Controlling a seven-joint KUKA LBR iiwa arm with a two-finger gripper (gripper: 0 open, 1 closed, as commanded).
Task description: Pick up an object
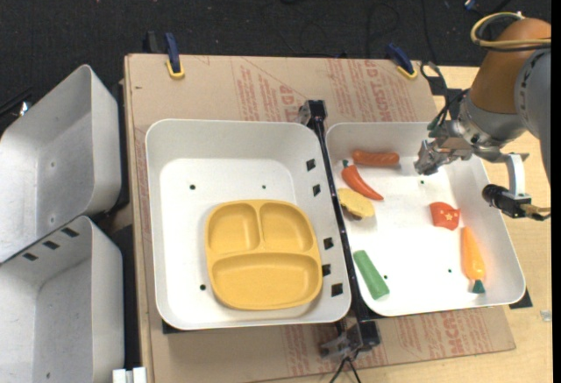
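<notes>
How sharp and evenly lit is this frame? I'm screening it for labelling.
Camera view: even, soft light with faint shadows inside the white bins; no strong glare. The yellow tray and the toy foods look crisp. The gripper is small and dark, so its fingers are hard to make out.

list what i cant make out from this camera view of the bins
- Gripper: small and dark over the right bin; whether it is open or shut cannot be told.
- Arm: cut off by the right edge.
- Pale yellow item: partly overlapped by the red pepper; too small to identify.
- Red item: too small to identify.
</notes>
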